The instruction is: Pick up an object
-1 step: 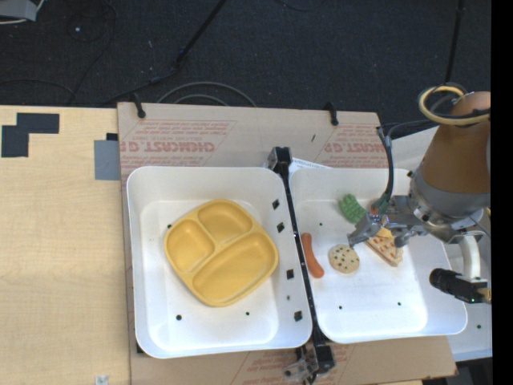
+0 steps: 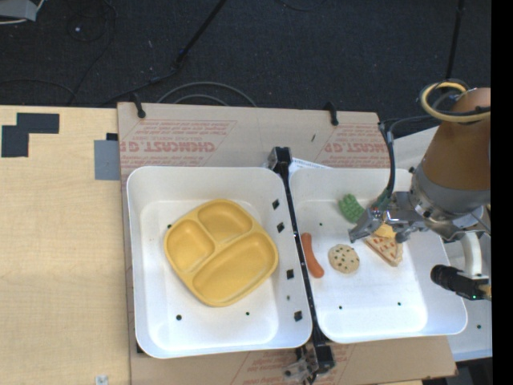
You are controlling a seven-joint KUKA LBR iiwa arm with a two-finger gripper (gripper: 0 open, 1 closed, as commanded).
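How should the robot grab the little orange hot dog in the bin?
Grip the hot dog across its narrow middle, coming straight down from above. It lies flat and long, running roughly up-down in the view beside the right bin's left wall, so the fingers likely fit on its left and right sides. The cookie sits close on the right.

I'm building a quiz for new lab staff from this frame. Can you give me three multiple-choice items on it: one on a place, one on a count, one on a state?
1. Where does the yellow divided plate lie?
A. left bin
B. right bin
C. on the cardboard

2. How many compartments does the plate have?
A. two
B. three
C. five

3. How does the orange sausage lie?
A. stacked on the cookie
B. inside the plate
C. flat on the right bin's floor, near the divider

Answers:
1 A, it sits in the left bin.
2 B, two small wells and one large are visible.
3 C, it lies left of the cookie, apart from it.
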